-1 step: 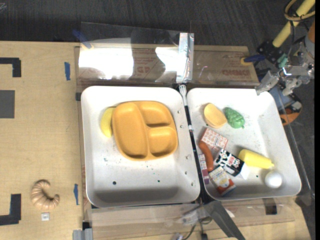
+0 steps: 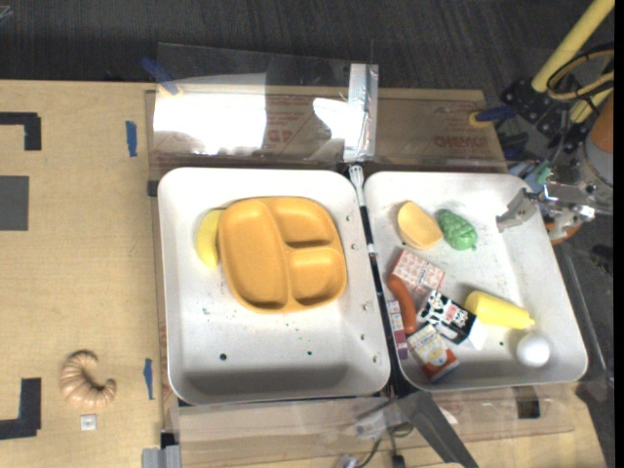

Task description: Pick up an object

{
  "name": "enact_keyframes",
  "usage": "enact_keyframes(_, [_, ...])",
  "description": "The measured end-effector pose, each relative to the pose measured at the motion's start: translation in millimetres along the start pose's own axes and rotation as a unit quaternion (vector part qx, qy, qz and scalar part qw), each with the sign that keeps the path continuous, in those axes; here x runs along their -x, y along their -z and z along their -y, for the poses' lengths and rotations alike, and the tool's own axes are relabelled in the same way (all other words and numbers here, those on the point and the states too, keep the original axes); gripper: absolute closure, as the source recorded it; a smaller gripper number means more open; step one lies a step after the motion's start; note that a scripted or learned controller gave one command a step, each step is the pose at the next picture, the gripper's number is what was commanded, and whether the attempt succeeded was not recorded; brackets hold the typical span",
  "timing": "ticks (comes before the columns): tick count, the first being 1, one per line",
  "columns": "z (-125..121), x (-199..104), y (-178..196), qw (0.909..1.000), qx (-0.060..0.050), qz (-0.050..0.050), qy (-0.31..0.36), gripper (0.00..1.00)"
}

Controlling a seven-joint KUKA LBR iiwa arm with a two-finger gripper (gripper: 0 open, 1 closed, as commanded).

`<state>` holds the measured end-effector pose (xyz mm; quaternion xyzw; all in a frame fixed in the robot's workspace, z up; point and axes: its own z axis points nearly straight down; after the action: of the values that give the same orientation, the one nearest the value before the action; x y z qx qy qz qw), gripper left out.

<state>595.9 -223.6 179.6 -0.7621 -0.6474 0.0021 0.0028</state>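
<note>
From the camera above the table [image 2: 78, 164], two white bins sit side by side. The left bin [image 2: 185, 349] carries an orange divided tray [image 2: 283, 252] lying flat, with a yellow piece [image 2: 207, 237] peeking out from under its left edge. The right bin [image 2: 556, 281] is where the pickings are: a pale orange rounded piece [image 2: 419, 225] near the top, a green knobbly item [image 2: 456, 229] just beside it, and lower down a heap of small printed packets [image 2: 429, 310] touching one another, a yellow block [image 2: 497, 310] lying across their right side, and a white round thing [image 2: 533, 351] near the bottom right corner.

The tool [image 2: 522, 211] hangs at the upper right rim of the right bin, just beside the green item but apart from it. I cannot tell from here whether it is released or clenched, and nothing is visibly caught in it.

If I had to guess, the green item or the pale orange piece is the nearest candidate. Both look like light toy food, probably hard plastic and a bit slippery, so a pinch across the narrow middle would likely sit best. The orange piece looks smooth and domed, so it may squirt out; the green one's bumps should give more purchase. The packets look thin, flat and crowded, awkward to get under.

A toy croissant [image 2: 88, 378] lies out on the table, well apart from the bins.
</note>
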Motion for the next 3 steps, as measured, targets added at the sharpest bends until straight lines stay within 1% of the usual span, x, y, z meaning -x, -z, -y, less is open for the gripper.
enact_keyframes(1, [-23,-43,-58,0.9938,0.009,-0.001,-0.110,0.00])
enact_keyframes(2, [-25,-75,-72,0.9508,0.024,-0.004,-0.309,0.00])
enact_keyframes(3, [-42,-35,-91,0.8797,0.003,-0.002,-0.475,0.00])
